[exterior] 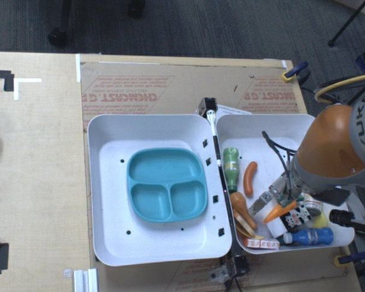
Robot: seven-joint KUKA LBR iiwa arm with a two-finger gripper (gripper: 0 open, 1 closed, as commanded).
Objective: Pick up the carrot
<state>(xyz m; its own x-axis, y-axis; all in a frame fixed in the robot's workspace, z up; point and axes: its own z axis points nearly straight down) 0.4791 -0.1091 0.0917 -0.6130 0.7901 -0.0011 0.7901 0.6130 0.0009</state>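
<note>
The carrot (279,212), a small orange tapered piece, lies in the right bin (274,129) near its front right corner. My gripper (271,199) hangs low over the bin, right at the carrot's upper left side, and looks to be touching or almost touching it. The arm's orange band and grey wrist cover the bin's right part and hide what lies under them.
Around the carrot, the right bin holds a green bottle (230,166), a reddish sausage (250,178), a brown food piece (241,208), a blue bottle (309,236), a flat red-and-white packet (260,243) and a white printed box (295,218). The left bin (103,163) holds a teal divided plate (166,184).
</note>
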